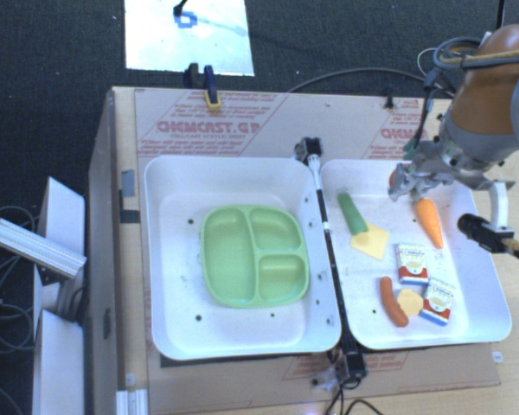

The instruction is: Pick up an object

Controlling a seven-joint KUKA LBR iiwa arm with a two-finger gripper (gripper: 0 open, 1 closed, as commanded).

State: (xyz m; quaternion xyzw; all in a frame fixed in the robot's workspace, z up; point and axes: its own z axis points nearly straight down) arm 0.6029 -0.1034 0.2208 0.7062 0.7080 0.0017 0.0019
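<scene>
My gripper hangs over the back of the right bin, just above and left of the thick end of an orange carrot. A green cucumber piece lies to its left, with a yellow cheese wedge below that. Toward the bin's front lie two small red-and-white cartons, a red sausage and a yellow round piece. Nothing shows in the gripper's grasp.
The left bin holds a light green divided plate. A black rod runs along the divider between the bins. A black part of the arm overhangs the right bin's right side. Cables cross the bench behind.
</scene>
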